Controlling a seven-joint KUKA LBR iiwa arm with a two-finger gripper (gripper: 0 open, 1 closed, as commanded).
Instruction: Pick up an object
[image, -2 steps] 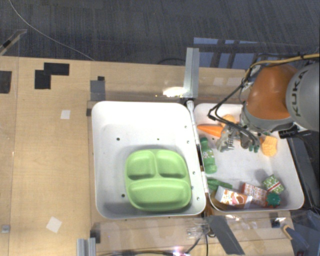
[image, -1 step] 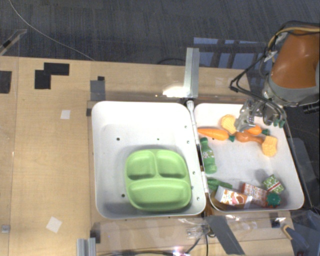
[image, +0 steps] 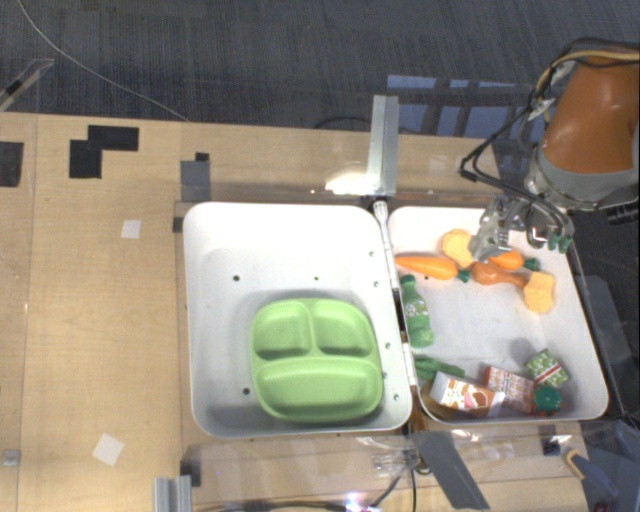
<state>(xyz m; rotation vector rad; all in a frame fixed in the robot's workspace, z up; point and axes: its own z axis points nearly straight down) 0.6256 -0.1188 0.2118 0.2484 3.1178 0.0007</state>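
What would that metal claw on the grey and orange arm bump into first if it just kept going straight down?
Probably the orange toy carrot in the right white bin. The gripper points down just above it, beside a yellow food piece, though its height is hard to judge.

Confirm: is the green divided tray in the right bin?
No, the green tray lies in the left bin; the right bin holds the carrots and small cartons.

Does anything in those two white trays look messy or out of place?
Slightly. A green bottle lies on its side against the right bin's left wall, and cartons sit jumbled along its near edge. The green tray sits flat.
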